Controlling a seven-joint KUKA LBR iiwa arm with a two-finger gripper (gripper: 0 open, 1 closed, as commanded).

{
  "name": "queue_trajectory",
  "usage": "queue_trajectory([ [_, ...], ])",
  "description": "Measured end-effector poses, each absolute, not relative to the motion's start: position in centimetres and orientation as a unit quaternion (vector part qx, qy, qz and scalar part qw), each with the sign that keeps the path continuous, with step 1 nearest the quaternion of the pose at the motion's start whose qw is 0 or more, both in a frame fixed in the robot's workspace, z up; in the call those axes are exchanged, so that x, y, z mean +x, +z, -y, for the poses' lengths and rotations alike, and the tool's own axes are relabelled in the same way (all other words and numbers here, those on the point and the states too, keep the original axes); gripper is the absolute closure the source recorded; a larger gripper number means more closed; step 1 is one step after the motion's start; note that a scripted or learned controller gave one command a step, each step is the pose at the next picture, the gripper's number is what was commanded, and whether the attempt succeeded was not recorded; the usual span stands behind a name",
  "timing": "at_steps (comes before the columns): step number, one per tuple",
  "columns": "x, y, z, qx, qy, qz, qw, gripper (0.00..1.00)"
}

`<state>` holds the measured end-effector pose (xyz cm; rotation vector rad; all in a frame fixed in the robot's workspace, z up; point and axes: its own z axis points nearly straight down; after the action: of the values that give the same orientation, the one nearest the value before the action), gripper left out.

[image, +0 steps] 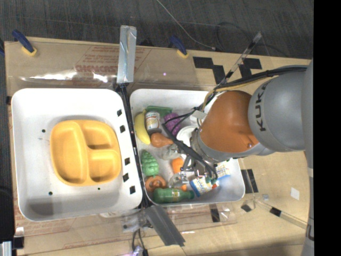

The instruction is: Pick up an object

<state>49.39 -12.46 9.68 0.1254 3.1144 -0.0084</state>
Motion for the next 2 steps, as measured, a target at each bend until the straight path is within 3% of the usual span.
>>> queue_trajectory([
  [2, 48.78, 9.87, 12.65, 0.068, -0.0028, -0.998, 0.018, 0.00],
])
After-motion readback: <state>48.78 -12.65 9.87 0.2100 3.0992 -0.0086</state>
